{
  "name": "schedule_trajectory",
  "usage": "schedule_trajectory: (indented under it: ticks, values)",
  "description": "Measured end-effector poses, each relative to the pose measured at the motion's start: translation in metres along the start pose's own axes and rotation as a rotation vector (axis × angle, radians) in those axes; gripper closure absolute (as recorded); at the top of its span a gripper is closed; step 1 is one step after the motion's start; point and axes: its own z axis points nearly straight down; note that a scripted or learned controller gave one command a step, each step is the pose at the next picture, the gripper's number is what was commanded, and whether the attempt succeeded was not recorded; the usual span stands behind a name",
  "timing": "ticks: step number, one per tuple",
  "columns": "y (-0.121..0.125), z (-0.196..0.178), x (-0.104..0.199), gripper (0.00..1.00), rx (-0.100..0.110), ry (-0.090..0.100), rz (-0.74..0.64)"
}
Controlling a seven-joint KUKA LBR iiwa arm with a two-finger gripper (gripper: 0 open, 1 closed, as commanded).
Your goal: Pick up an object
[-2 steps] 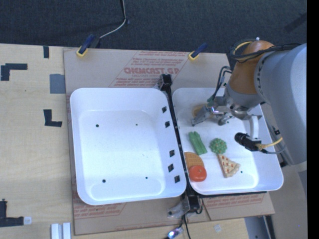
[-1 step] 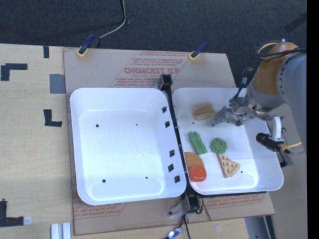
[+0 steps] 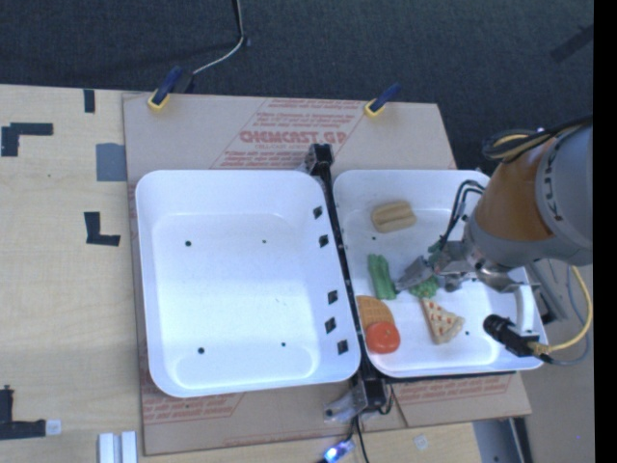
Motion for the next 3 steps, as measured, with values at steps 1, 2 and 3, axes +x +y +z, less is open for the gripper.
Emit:
schedule_trajectory:
  ticks: [1, 2, 3]
  values:
    - [-0.001, -0.032, -0.059, 0.0, -0.001, -0.004, 0.003]
    - [-0.038, 0.002, -0.06, 0.0, -0.002, -0.001, 0.0]
    - [-0.056, 0.0, 0.015, 0.0, -0.002, -0.001, -0.004]
